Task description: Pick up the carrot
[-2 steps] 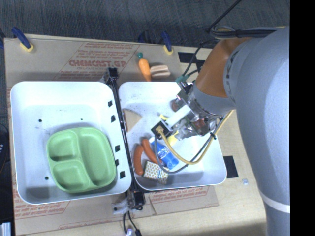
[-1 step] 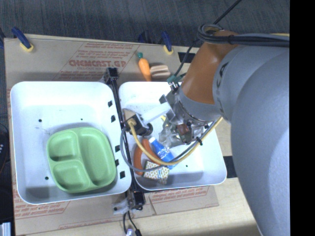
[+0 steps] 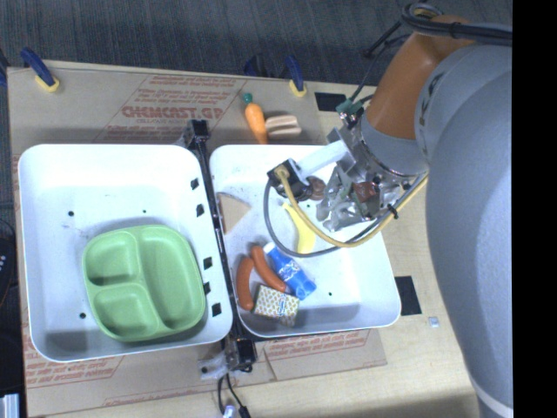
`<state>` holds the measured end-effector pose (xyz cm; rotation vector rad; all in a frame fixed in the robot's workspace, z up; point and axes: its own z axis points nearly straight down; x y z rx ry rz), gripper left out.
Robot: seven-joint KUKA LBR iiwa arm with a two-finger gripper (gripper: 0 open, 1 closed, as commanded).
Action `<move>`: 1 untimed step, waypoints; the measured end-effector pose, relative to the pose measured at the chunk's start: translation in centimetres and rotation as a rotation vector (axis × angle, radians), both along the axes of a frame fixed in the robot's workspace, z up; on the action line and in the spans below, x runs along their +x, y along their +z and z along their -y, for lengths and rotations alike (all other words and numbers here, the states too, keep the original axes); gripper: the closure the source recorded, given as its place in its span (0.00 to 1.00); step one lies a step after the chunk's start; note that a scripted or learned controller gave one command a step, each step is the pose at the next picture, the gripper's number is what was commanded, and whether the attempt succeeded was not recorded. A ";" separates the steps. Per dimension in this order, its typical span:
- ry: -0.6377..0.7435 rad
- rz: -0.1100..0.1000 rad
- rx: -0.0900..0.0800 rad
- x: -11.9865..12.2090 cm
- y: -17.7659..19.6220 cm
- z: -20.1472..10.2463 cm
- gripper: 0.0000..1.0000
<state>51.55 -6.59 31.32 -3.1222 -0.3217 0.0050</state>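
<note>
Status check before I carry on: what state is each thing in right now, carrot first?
carrot: lying on the cardboard behind the right bin, outside it, not gripped.
tan bun: lying beside the carrot, outside the bins.
green tray: flat, right way up, in the left bin.
sausages: lying side by side in the right bin.
gripper: over the right bin, apart from the carrot.
</note>
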 end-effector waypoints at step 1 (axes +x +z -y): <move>0.012 -0.004 0.001 -4.0 -5.6 -5.0 1.00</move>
